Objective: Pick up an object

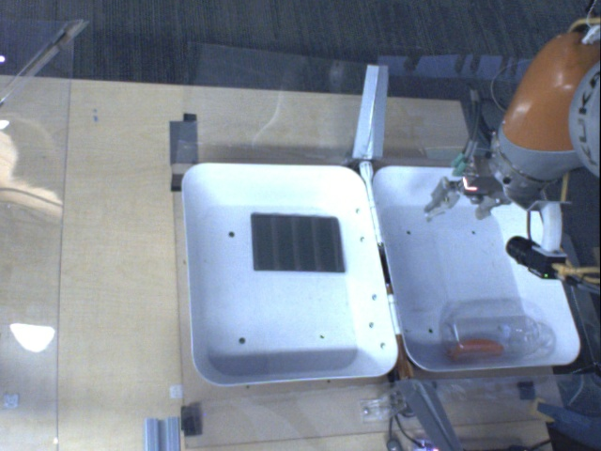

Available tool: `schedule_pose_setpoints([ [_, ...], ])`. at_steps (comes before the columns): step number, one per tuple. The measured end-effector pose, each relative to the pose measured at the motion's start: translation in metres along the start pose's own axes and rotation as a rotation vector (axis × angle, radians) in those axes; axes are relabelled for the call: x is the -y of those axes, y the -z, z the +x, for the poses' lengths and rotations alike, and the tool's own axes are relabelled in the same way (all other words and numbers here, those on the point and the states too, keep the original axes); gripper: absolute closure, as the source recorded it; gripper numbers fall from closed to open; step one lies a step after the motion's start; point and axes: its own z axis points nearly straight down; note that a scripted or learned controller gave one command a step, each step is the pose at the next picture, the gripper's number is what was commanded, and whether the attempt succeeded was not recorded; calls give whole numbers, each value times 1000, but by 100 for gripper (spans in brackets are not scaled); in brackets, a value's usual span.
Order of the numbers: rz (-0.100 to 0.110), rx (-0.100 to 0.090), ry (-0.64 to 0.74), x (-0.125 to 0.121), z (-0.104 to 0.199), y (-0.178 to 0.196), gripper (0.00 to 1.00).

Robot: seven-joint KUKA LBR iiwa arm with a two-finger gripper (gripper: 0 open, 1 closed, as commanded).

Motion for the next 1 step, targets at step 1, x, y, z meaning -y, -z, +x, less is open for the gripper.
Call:
schedule_pose_setpoints([
  [1,-2,1,-7,57,-24,5,0],
])
